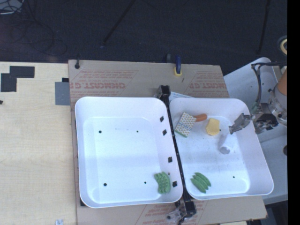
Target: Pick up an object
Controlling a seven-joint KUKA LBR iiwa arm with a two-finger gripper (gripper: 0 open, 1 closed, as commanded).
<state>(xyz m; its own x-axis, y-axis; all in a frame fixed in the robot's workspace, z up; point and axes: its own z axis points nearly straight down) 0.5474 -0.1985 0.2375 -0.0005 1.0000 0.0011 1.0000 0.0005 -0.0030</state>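
Below me the right white bin (262,172); my gripper (238,123) gapes empty, may clip the yellow block (213,126).

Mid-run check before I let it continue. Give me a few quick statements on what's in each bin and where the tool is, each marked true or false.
1. The right bin holds a yellow block. True.
2. The left bin holds three objects. False: it holds one green leafy piece, near its lower right corner.
3. The tool is above the right bin's upper right part. True.
4. The pea pod lies in the left bin. False: it lies in the right bin.
5. The checkered sponge sits left of the yellow block. True.
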